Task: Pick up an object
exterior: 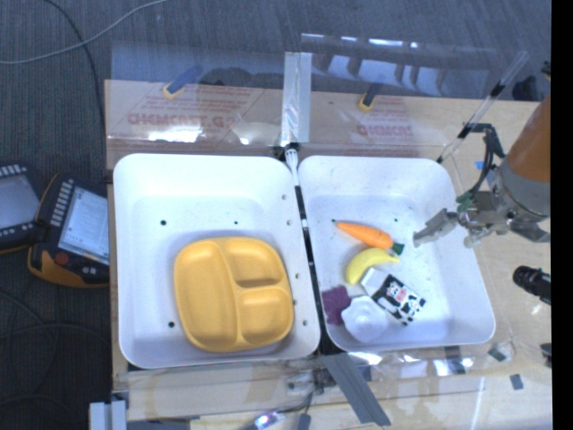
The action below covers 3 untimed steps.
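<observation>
While nothing is held, the gripper (433, 228) is seen spread over the right bin (466, 267); the carrot (363, 234) lies just left, its long axis running left-right.

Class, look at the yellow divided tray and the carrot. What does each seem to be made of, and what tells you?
Yellow divided tray: probably moulded plastic, smooth with a soft sheen along its rounded compartment ridges. Carrot: likely a plastic toy, evenly orange and faintly glossy, with a plain green tip.

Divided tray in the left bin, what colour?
Yellow-orange all over; the divided tray shows plainly in the camera view.
</observation>
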{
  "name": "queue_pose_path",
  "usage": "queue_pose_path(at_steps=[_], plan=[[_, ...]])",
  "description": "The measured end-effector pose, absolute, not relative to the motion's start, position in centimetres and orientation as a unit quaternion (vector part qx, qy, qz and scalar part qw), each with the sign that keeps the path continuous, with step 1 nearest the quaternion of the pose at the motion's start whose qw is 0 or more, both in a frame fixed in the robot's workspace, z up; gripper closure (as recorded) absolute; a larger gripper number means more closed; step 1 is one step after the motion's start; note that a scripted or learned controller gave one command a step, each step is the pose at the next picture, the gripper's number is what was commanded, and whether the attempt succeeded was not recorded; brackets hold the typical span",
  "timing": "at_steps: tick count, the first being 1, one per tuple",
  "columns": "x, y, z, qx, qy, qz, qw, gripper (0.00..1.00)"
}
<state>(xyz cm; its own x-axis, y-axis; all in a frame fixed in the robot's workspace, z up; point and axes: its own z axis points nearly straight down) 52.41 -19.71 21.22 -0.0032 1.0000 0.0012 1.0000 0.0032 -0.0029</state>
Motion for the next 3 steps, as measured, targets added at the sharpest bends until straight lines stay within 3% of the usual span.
queue_pose_path(at_steps=[1, 2, 3], plan=[[53.6, -15.8, 9.0, -0.723, -0.691, -0.0018, -0.005, 0.0], [60.2, -11.6, 9.0, -0.711, -0.703, -0.0027, -0.006, 0.0], [66.1, -10.9, 8.8, -0.729, -0.684, 0.0173, 0.011, 0.0]])
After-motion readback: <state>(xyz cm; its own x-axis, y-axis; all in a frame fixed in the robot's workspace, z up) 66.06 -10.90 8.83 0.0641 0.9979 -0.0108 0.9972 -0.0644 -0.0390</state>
